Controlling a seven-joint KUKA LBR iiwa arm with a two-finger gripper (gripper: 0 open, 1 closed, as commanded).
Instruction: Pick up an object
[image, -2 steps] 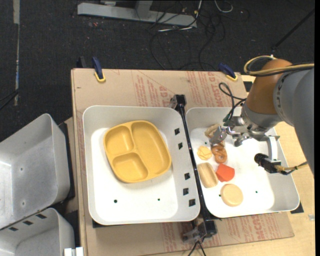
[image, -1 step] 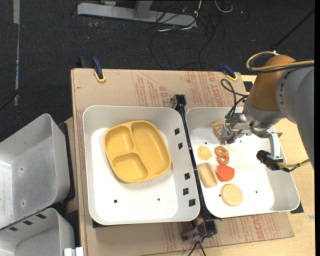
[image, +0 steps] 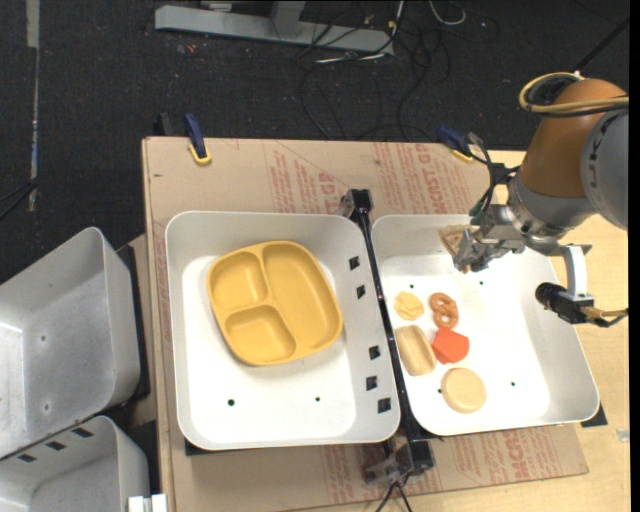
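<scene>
**Small toy foods in the right bin, end effector low at the bin's far side**

The counter (image: 250, 165) is a board-topped bench with printed tape across it, two clamps at its far edge, and dark floor with cables beyond. It carries two shallow white bins side by side. The left bin (image: 200, 400) holds a yellow divided plate (image: 272, 300), broad, stiff and probably light, but too wide for a two-finger grasp except at its raised rim.

The right bin (image: 540, 390) holds the likelier candidates, clustered near its left wall. Largest is a round tan bun-like piece (image: 464, 389), smooth and domed, so probably slippery; a grasp across its middle would suit best. Beside it lies a tan bread-roll piece (image: 415, 350), longer than wide, best pinched across its short axis. Touching that is a red-orange piece (image: 451, 346), compact and easy to span. Above sit a brown pretzel (image: 443, 309), thin, flat and hard to get under, and a small yellow piece (image: 408, 305). All look like light, rigid plastic, not fragile.

The end effector (image: 478, 248) sits low at the right bin's far side, apart from the cluster, next to a small tan thing (image: 453, 240) I cannot identify. Whether it is clenched or released I cannot tell.

The bin floors are smooth and white, so pieces may slide when nudged.
</scene>
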